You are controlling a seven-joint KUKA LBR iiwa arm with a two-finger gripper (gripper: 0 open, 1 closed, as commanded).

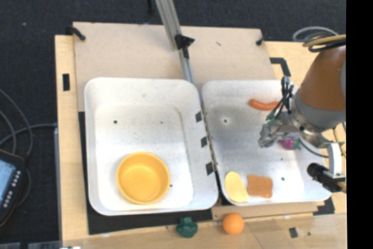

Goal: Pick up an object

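The gripper [274,136] sits low in the right bin [233,103] by a small purple thing [287,141] (probably light, maybe slippery). Honestly can't tell whether it's clenched or released; I'd pinch across the middle.

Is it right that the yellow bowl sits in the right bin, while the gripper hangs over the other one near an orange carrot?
Not quite. The camera view shows the yellow bowl in the left bin, not the right. The rest holds: the gripper hangs over the other bin, the right bin, near the orange carrot.
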